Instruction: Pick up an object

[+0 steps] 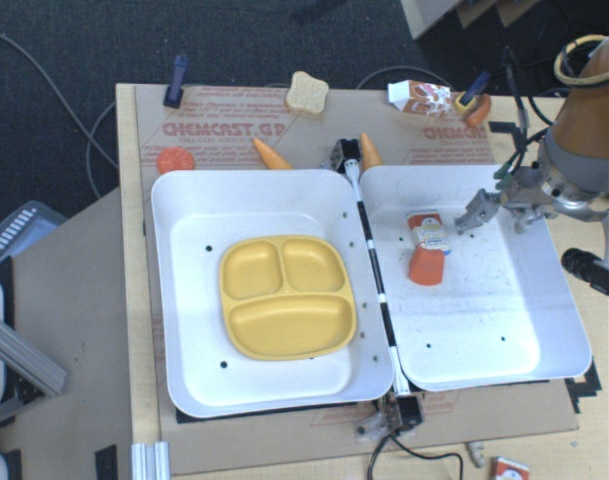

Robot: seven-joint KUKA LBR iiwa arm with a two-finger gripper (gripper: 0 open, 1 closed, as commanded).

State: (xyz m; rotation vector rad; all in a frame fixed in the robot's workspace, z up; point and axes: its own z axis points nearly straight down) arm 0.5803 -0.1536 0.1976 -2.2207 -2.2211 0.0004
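Note:
In the right bin (544, 348) an orange-red cup-shaped object (427, 266) lies left of the middle. A small red and white carton (425, 228) touches its upper end. My gripper (500, 213) hangs over the bin's upper right part, to the right of both objects and apart from them. Its two grey fingers (473, 211) stand open with nothing between them. The left bin (184, 268) holds a yellow divided plate (286, 296).
Behind the bins on the board lie a bread slice (307, 92), a carrot (271, 154), an orange piece (370, 151), a red disc (174, 159), a blue clip (175, 80) and a small carton (420, 97). A black clamp (346, 152) sits between the bins' far corners.

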